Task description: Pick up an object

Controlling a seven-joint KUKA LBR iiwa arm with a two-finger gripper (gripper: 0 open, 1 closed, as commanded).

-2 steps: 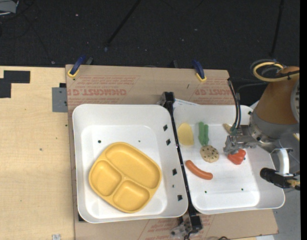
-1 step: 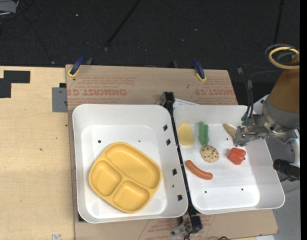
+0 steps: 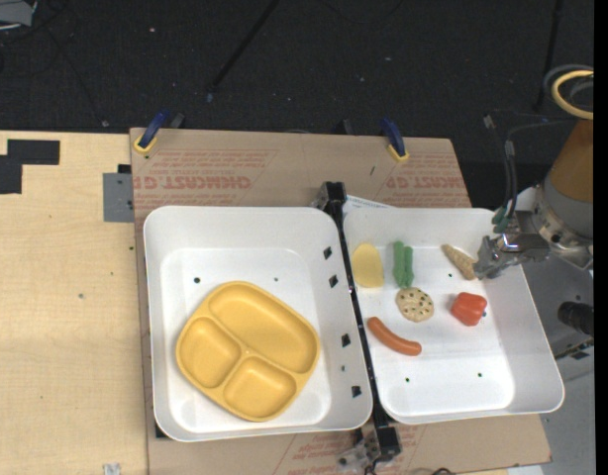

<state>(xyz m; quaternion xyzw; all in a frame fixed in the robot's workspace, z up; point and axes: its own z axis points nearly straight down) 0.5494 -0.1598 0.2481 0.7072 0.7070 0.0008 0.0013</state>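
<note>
Where cardboard (image 3: 284, 171) reads "CHEMCAST" upside down, jaws (image 3: 489, 257) beside tan piece (image 3: 459, 259), grip state untellable.

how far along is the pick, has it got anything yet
Nothing looks picked yet. The gripper sits over the right bin's far right edge, next to the tan piece, with nothing visibly held. The red pepper, cookie, sausage, green piece and yellow piece all lie on the bin floor. Left to do: close on one item and lift it.
</note>
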